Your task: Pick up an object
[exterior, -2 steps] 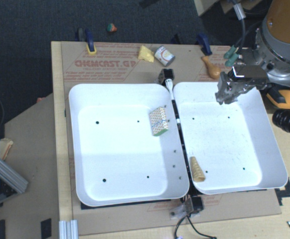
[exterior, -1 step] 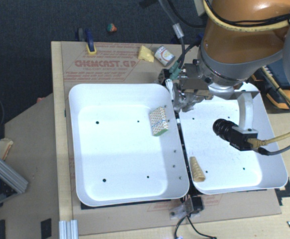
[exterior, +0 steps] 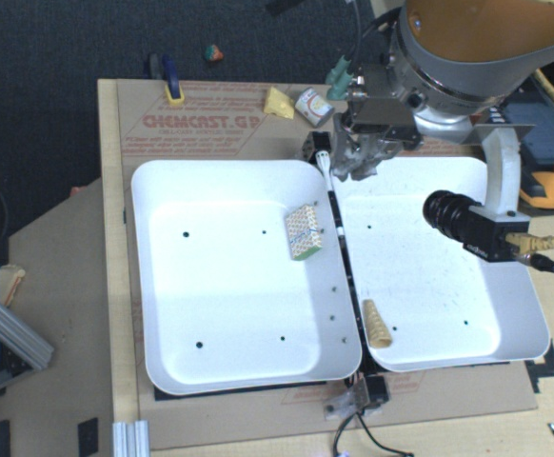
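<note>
Currently: tool [exterior: 353, 165] hung over the far end of the divider between the bins | finger state could not be told | patterned block [exterior: 304, 230] lay in the left bin [exterior: 210, 350], just beside that divider, nearer the camera, long axis roughly along it.

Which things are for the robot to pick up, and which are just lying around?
For the job:
- patterned block in the left bin
- tan cone-shaped piece in the right bin
- gripper

Just lying about:
- yellow wedge on the board behind the bins
- blue-and-yellow clamp
- small orange-and-green thing on the floor
</note>
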Action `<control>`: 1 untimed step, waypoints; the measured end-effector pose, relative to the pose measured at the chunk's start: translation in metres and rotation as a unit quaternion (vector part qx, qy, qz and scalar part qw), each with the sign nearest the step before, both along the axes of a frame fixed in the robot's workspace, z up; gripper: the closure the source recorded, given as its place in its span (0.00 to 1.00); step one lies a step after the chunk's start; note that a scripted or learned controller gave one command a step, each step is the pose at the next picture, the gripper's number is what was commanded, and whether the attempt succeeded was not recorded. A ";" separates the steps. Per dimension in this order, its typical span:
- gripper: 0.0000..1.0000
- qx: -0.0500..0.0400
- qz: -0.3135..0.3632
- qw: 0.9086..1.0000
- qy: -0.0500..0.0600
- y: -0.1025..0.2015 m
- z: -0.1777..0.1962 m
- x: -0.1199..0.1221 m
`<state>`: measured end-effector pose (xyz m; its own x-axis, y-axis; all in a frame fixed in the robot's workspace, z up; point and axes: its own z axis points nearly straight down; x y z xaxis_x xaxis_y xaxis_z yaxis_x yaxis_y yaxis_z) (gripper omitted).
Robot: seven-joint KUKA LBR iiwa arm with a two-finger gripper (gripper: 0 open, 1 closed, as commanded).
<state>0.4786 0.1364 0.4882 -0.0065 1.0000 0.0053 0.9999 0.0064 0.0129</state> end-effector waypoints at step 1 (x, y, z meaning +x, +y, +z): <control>1.00 -0.005 0.000 1.000 0.013 0.059 -0.132 0.003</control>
